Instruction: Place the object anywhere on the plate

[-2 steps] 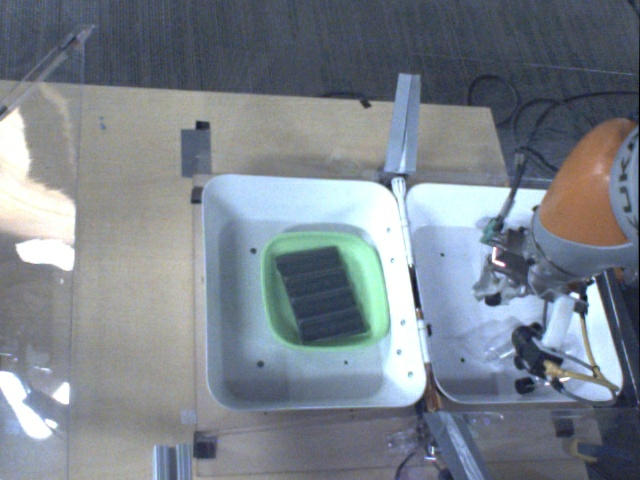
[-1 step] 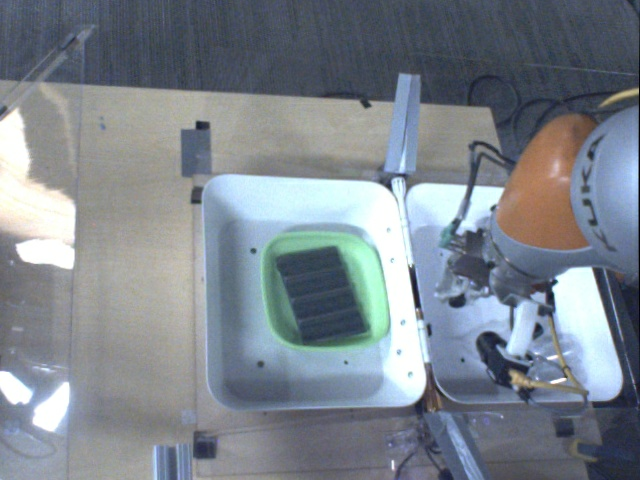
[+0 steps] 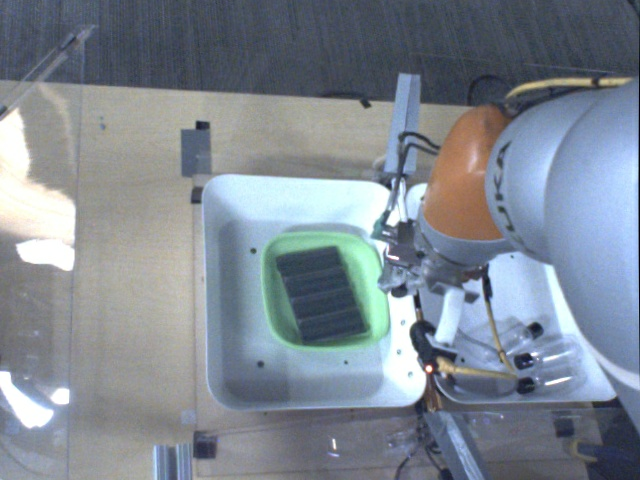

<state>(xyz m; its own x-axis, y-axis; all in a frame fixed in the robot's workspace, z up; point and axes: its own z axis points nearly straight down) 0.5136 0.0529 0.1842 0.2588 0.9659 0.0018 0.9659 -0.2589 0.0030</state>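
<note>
While the arm [image 3: 575,178] reaches in from the right, its orange band [image 3: 462,183] sits above the divide between the two bins. The gripper [image 3: 443,316] hangs below the band, over the left edge of the right bin [image 3: 512,293], just beside the shared wall. Wrist hardware and cables cover the gripper from above, so I cannot tell whether it is wide, narrow or holding anything. Nothing is visibly in its grasp.

The object [image 3: 320,293] is a dark, ridged rectangular block. It lies flat on the green plate [image 3: 272,268], roughly centred, with its long side tilted a little off the plate's edges. It is inside the rim all round and apart from the gripper. The plate rests on the floor of the left bin [image 3: 222,298], pushed toward that bin's right wall, so the plate's right rim is near the gripper hardware.

In the right bin, clear items with dark caps [image 3: 528,356] lie near the front edge, partly under the arm. A thin cable [image 3: 480,373] runs past them.

The bins stand on a light wooden bench [image 3: 130,288]. A grey upright post [image 3: 405,108] stands behind the left bin. A small grey bracket [image 3: 195,150] is at its back left corner. There is glare from a clear sheet [image 3: 40,218] at far left.
</note>
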